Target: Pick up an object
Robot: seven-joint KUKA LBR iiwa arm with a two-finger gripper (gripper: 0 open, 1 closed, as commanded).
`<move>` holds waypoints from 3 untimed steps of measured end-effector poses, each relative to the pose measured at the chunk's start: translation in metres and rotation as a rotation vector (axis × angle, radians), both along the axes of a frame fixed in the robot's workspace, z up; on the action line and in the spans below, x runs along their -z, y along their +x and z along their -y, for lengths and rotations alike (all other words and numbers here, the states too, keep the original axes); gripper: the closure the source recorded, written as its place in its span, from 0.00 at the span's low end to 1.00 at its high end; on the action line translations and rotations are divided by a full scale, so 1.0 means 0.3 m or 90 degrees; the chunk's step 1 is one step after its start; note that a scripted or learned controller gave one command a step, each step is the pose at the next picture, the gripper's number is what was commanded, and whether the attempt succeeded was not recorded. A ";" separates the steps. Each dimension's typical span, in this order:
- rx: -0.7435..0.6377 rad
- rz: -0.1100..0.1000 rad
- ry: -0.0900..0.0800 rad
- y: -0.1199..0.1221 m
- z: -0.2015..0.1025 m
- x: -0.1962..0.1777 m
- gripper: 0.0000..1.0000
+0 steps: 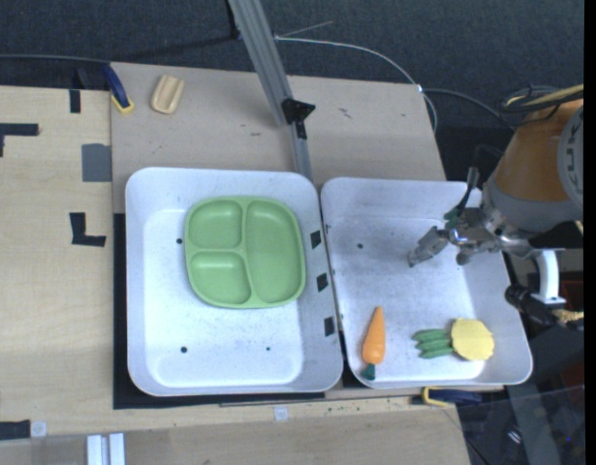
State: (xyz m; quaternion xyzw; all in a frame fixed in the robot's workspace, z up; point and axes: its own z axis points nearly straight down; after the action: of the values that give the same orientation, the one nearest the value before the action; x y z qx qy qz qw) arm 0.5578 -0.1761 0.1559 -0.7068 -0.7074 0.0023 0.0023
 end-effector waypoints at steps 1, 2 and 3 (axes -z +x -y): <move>0.000 0.000 0.000 -0.026 0.021 0.165 0.00; -0.001 0.002 0.000 -0.020 0.018 0.121 1.00; 0.000 0.006 -0.001 -0.050 0.013 -0.059 1.00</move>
State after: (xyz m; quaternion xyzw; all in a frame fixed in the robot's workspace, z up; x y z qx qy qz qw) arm 0.5428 -0.1801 0.1735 -0.7067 -0.7075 -0.0009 -0.0016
